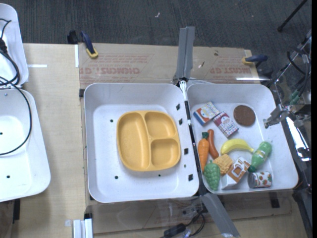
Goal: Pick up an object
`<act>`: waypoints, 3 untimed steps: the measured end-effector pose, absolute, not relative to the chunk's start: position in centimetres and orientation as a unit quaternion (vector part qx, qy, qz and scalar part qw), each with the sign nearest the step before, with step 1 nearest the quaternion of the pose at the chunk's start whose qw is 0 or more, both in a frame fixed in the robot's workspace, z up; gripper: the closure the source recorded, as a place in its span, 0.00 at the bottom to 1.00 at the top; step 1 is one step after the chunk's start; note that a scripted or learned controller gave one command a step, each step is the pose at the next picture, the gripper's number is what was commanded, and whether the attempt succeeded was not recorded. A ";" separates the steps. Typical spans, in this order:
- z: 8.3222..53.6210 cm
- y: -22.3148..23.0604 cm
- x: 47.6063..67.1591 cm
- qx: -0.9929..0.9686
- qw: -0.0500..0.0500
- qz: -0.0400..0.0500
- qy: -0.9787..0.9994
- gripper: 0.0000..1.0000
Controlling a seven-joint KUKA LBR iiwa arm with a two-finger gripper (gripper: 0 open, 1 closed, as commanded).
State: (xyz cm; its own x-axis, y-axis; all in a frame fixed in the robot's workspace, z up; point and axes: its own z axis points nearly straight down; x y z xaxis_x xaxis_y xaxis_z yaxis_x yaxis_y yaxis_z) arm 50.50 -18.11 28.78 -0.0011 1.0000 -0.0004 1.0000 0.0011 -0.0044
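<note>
Can't really tell what the gripper (277, 117) is doing, it's just a blurry bit of metal hanging over the right bin's (282, 133) far edge, nothing in it that I can see. Probably parked clear so the camera gets the toys: cookie (244, 115), banana (237, 145), carrot (203, 152), green bottle (261, 155), can (260, 179), grapes (212, 175), little cartons. The left bin (99, 148) holds a yellow divided plate (148, 140).
</note>
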 end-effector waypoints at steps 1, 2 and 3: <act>13.9 -12.8 51.1 -0.665 0.002 0.001 -0.747 0.00; 9.5 -13.4 49.3 -0.659 -0.004 -0.002 -0.752 0.00; 9.0 -13.7 55.4 -0.663 0.001 0.001 -0.749 0.00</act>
